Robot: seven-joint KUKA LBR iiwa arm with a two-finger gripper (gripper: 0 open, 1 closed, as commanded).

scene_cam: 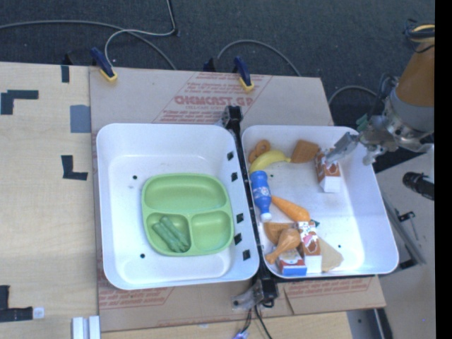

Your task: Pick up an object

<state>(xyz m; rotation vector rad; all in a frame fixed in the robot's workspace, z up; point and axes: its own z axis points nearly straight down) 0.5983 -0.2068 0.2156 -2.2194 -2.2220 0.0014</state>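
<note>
The gripper [337, 151] hangs over the right bin [367, 210], a finger [343, 145] reaching the top of a small carton [329, 174] directly beneath; whether the jaws grip it cannot be told. A blue bottle [260, 192] and carrot [291, 208] lie further left.

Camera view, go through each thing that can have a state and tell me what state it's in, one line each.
Green divided plate: flat in the left bin, green beans in one compartment.
Blue bottle: lying on its side, in the right bin.
Small carton: on its side under the gripper.
Carrot: lying flat.
Banana: lying by the divider.
</note>
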